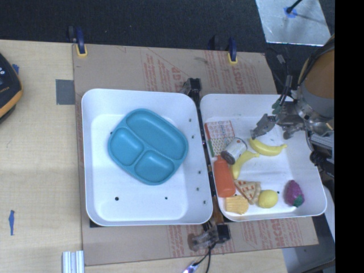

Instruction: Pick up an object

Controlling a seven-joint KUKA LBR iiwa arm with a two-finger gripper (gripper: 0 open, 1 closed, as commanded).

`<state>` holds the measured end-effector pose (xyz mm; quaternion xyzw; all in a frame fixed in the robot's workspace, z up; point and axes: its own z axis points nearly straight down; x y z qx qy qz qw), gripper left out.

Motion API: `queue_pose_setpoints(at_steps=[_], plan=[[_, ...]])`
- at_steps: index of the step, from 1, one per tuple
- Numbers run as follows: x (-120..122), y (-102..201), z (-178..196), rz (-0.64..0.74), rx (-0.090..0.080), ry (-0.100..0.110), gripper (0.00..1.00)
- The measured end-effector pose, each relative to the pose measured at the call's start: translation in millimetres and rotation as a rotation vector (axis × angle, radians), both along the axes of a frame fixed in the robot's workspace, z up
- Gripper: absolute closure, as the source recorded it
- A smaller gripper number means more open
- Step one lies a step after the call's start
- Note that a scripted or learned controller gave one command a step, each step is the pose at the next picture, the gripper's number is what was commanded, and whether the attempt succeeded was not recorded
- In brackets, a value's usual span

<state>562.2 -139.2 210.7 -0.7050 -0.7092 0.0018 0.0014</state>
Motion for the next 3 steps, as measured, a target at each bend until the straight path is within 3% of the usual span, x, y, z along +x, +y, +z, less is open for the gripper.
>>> queue_pose_setpoints(at_steps=[1,2,3], plan=[[16.2,-17.9,-115.7,-0.001,0.0,0.0,0.0],[16.7,-19.0,-104.8,0.001,-0.002,0.001,1.0],[6.4,59.2,-18.6,-0.001,0.001,-0.002,1.0]])
